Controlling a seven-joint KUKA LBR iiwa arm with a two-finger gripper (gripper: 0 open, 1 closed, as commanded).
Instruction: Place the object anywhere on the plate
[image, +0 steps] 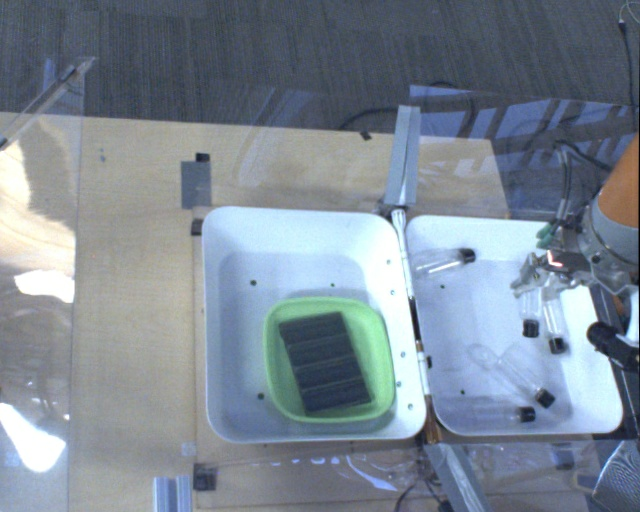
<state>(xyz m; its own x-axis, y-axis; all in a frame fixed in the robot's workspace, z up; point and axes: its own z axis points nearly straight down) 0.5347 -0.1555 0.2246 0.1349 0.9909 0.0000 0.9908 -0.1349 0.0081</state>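
Observation:
A lime green plate (375, 330) rests in the left bin (230, 300), toward its front. On it lies a dark grey ridged rectangular block (322, 362), slightly slanted. My gripper (545, 278) hangs over the right side of the right bin (470, 420), far from the plate. Just below it are two clear vials with black caps (552, 335), standing close together. I cannot make out whether they touch the gripper.
Other clear, black-capped vials lie in the right bin: one at the back left (447, 262) and two near the front (505, 411). A grey metal bar (403, 160) stands behind the seam between the bins. Cables run at the right.

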